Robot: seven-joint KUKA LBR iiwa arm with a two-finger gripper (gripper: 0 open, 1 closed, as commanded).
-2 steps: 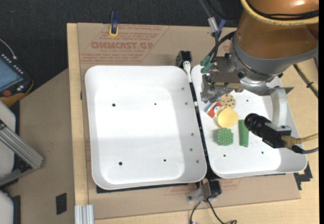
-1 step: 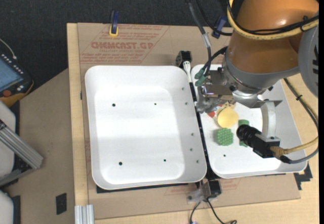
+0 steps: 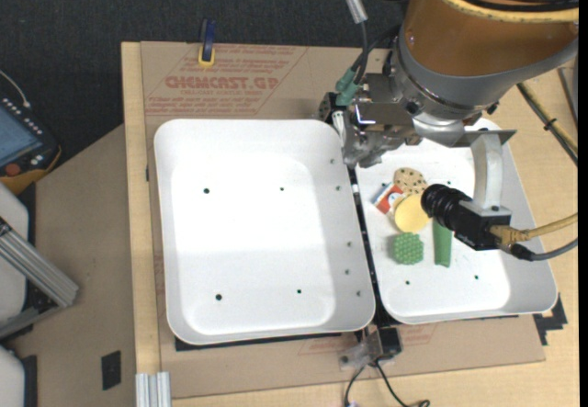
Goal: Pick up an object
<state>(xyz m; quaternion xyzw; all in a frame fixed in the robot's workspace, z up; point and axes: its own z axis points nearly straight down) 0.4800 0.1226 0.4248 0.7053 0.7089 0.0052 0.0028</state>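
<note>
White plastic is catching the light in two shallow bins sitting rim to rim on a cardboard sheet [image 3: 241, 74]. The left bin [image 3: 248, 212] is showing its whole floor, four dark dots and all. The right bin [image 3: 496, 290] is carrying five things, all bunching toward its left wall: one tan speckled disc [image 3: 409, 181], one small red, white and blue piece [image 3: 384, 199], one yellow round piece [image 3: 409, 218], one green nubbly square [image 3: 408, 250] and one green stick [image 3: 443, 247] lying just beside the square. White floor is lying open between that cluster and the near rim. The gripper [image 3: 361, 150] is hanging over the right bin's far left corner, close against the two meeting rims and near the disc. Whether it is clenched or released, I cannot tell from where I am standing.
</note>
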